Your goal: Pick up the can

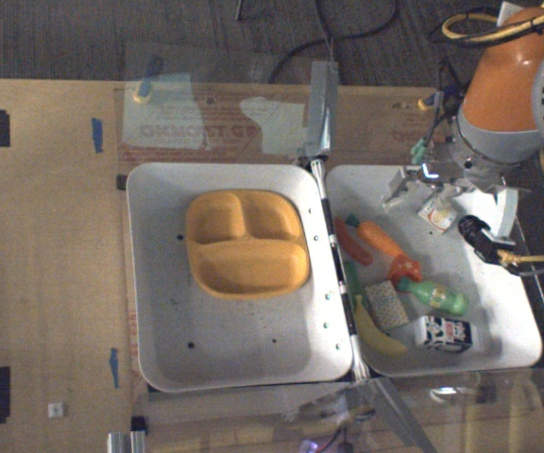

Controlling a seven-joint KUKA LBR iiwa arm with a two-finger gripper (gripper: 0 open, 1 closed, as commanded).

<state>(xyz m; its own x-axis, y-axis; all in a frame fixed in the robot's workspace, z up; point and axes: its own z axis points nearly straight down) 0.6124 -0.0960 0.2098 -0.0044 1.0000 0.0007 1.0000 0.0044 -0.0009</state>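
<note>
Bench-top right bin: can on its side at near wall, beside banana. Gripper over far end (grip state indeterminate), well apart from can, presumably awaiting approach.

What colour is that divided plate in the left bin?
Orange-yellow all over. The plate shows plainly in the camera view, lying in the left bin.

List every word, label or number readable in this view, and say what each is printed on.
Nothing reads with certainty.
Clear sheet above the left bin: reddish lettering, mirrored and blurred.
Black-and-white carton in the right bin: markings too small.
Small packet near the gripper: print unreadable.
</note>
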